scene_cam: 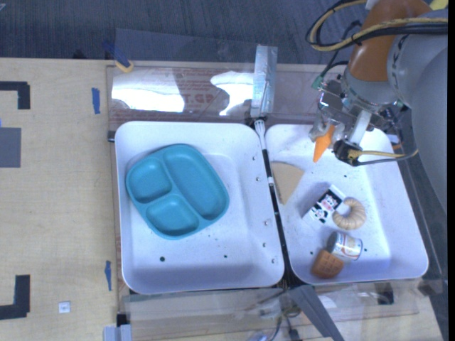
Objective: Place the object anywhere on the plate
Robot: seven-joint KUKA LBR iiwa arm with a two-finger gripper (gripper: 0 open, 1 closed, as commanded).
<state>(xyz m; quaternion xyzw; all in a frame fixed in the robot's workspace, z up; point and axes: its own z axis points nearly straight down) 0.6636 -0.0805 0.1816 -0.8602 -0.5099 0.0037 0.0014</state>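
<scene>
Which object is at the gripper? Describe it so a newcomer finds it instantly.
Look in the right-hand white bin, at its far edge under the gripper. The small orange carrot hangs there point-down, the only bright orange, cone-shaped item; the others lie lower in the bin.

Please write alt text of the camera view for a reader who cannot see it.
The gripper holds an orange carrot-shaped object between its fingers above the right bin, while the blue divided plate waits in the left bin.
</scene>
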